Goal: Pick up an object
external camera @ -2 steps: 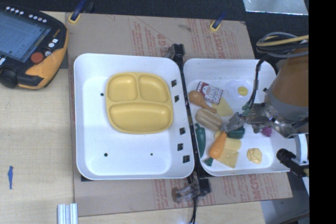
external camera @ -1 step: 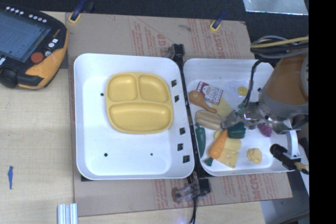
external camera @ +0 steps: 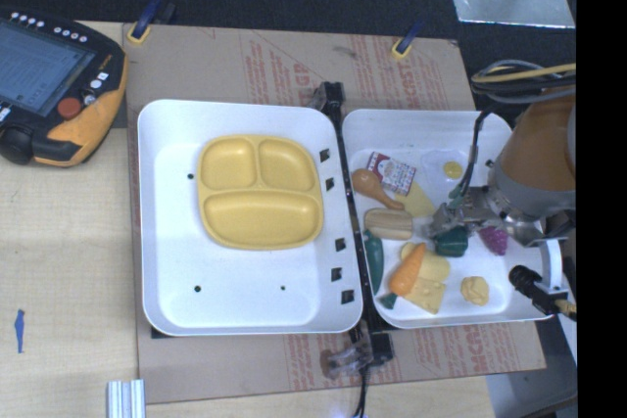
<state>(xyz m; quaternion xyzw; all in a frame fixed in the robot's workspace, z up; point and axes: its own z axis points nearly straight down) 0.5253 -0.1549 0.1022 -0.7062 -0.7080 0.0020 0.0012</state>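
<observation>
The right bin [external camera: 431, 124] holds several toy foods. Among them are a red and white packet [external camera: 397, 173], a brown drumstick [external camera: 375, 190], a beige bun [external camera: 389, 225] and a green vegetable [external camera: 375, 259]. Further forward lie an orange carrot [external camera: 409, 269], a yellow cheese wedge [external camera: 428, 291], a small yellow lump [external camera: 475, 289] and purple grapes [external camera: 495, 238]. My gripper [external camera: 456, 222] is low in this bin, directly over a dark green block [external camera: 452, 243] and touching or nearly touching it. The grey wrist with its orange band [external camera: 544, 152] reaches in from the right.
The left bin [external camera: 167, 240] carries a yellow divided plate [external camera: 260, 191]. A teach pendant [external camera: 54, 88] lies on the bench at the far left. Black clips [external camera: 338, 181] join the two bins along their shared wall. A black part of the arm [external camera: 534, 287] hangs over the right bin's front corner.
</observation>
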